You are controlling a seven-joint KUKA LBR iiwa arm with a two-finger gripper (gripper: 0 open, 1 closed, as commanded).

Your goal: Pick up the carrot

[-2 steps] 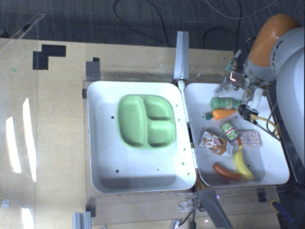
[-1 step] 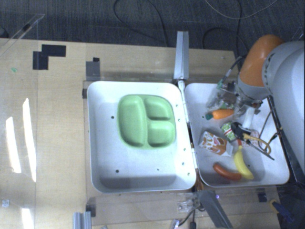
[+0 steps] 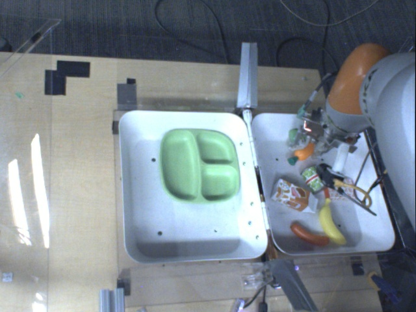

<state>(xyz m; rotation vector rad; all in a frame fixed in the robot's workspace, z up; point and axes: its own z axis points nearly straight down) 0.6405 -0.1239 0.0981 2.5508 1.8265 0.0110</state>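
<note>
One small tapered orange carrot (image 3: 302,153), right bin (image 3: 279,233) | fingers (image 3: 311,137) above it, grip unclear | curved banana (image 3: 330,225) nearby

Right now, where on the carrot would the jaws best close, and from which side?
Across the middle of the carrot, coming straight down from above. It lies flat in the right bin, with the gripper already just over it. The green box sits close below it, so a steep approach looks safer. Much of it is hidden.
</note>
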